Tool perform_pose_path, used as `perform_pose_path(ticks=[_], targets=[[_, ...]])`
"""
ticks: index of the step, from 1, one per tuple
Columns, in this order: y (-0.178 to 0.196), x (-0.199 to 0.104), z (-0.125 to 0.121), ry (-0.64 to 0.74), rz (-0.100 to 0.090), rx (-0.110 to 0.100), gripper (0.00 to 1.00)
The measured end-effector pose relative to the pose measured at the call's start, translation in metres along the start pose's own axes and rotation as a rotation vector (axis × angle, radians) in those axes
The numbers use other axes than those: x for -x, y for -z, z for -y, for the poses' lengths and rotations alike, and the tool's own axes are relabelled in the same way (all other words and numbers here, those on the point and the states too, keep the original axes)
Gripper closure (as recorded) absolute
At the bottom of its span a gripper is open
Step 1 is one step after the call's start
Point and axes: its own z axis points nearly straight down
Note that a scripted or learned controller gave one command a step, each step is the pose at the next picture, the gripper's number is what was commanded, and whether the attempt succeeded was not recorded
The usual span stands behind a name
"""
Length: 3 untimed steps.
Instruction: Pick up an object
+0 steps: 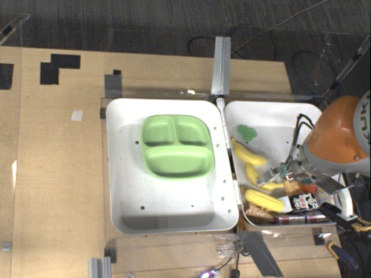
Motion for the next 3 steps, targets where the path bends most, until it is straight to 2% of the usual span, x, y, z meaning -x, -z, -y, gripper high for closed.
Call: perform_pose_path(ticks=[1,2,3], targets=[[-0.003,-0.012,-0.070,0.095,0.004,-0.003,0.00],[0.010,-0.014,-0.074,0.099,0.001,0.004,1.00],[-0.014,-0.012,-0.059,-0.201,-0.001,-0.025,1.00]])
